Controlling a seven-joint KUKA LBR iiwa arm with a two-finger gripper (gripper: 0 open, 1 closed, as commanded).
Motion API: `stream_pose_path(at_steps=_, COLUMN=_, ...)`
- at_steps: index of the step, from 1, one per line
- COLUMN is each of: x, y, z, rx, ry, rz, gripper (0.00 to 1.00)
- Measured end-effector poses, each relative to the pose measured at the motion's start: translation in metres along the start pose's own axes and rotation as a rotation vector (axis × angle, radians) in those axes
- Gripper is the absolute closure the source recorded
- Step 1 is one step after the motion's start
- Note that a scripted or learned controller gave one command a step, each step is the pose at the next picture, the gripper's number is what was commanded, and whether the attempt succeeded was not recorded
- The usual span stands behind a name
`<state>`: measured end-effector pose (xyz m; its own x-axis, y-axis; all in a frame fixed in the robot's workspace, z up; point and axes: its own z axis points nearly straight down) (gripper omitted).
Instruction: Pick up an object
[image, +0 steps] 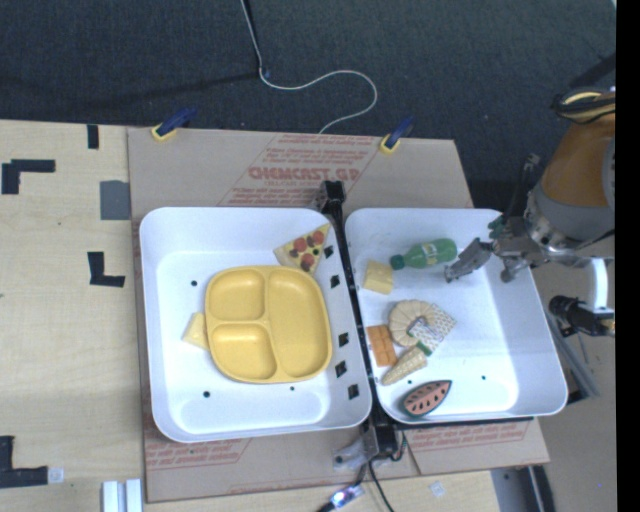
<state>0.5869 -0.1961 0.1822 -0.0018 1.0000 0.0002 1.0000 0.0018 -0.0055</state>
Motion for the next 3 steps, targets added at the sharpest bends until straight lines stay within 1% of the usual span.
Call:
stream_pose_path(at_steps=1, x=-0.007, y=0.005, z=0.051, rx=0.001, ry=0.000, rz=0.000, gripper=0.00)
stream_pose_path(at_steps=2, x=-0.006, y=0.005, z=0.100, rx=-0.004, ry=-0.002, rz=-0.001, gripper=0.00)
stream_pose_path(at_steps=3, x=-0.006, y=0.006, z=0.087, rx=-0.007, ry=-0.003, rz=-0.001, gripper=1.00)
